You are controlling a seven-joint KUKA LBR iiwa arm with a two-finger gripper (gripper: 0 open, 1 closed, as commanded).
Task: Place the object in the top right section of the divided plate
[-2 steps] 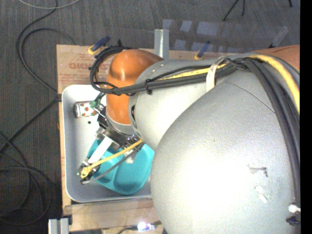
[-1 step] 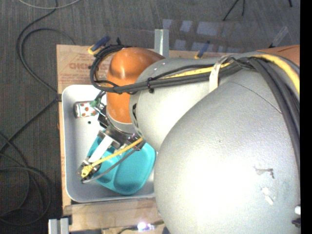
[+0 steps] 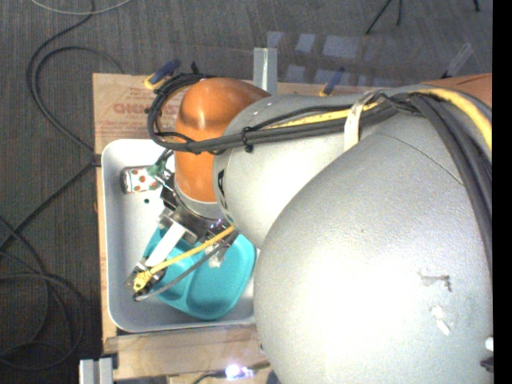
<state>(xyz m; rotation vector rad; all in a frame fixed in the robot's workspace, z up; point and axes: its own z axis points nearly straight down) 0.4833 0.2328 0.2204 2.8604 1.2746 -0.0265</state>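
A teal divided plate (image 3: pixel 214 291) lies in the front part of the left white bin (image 3: pixel 117 238); the arm hides its sections and its right side. A small white block with red dots (image 3: pixel 138 181) rests on the bin floor at the back left, apart from the plate. My gripper (image 3: pixel 171 229) hangs below the orange wrist band, over the plate's left edge and to the right of and nearer than the block. The wrist hardware covers its tips, and I see nothing held in it.
The grey arm covers the whole right half of the view, including the second bin. A tiny dark speck (image 3: pixel 147 199) lies on the bin floor near the block. A cardboard sheet (image 3: pixel 120 106) lies behind the bin.
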